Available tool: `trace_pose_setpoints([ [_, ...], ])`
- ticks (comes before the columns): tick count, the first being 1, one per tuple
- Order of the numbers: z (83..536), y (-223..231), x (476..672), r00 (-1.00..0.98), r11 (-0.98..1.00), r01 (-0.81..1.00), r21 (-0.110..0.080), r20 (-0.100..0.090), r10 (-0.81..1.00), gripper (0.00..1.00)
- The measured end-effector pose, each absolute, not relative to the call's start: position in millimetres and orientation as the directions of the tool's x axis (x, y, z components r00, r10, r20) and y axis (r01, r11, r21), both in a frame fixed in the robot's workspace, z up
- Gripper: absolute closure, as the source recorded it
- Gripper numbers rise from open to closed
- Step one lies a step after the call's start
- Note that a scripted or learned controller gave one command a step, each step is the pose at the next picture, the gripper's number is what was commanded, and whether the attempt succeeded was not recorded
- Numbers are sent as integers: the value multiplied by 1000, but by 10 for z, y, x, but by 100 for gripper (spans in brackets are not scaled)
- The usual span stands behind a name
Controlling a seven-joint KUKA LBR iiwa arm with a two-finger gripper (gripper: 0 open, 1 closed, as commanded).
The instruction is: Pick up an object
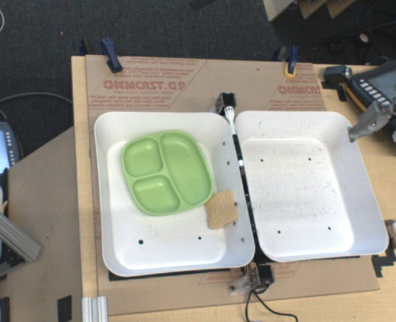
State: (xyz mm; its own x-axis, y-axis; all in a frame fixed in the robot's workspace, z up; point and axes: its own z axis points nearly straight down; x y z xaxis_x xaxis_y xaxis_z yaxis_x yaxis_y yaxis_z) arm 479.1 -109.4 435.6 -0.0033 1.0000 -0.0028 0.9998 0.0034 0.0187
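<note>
A brown cardboard sheet (151, 79) with red print covers the bench top, and two shallow white bins sit on it side by side, their inner rims touching along the middle. The left bin (110, 180) holds both loose things. The right bin (358, 180) has only dark specks scattered over its floor.

The larger thing is a green plate (167, 173), lying flat in the upper middle of the left bin. It is a pale lime colour, with rounded corners and three compartments set apart by raised ridges: one long one on the right and two smaller ones on the left. It sits turned a little, askew to the bin walls.

The smaller thing is a tan block (221, 210), roughly square, flat, with a dull, grainy surface. It lies just at the plate's lower right corner, touching or nearly touching its rim, near the bin's inner wall.

A grey part of the gripper (375, 121) shows at the right bin's upper right corner, over the rim and well apart from both things. Whether it is open or closed cannot be told.
</note>
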Motion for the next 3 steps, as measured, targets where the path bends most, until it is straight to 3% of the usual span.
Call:
trace_pose_setpoints([
  [1, 5426, -1492, 4793, 4, -4, 1000, 17, -6, 1000, 0],
  [2, 5466, -1468, 4802, 0, 0, 1000, 7, -4, 1000, 100],
  [3, 4122, -1260, 4784, 0, 0, 1000, -14, 3, 1000, 100],
])
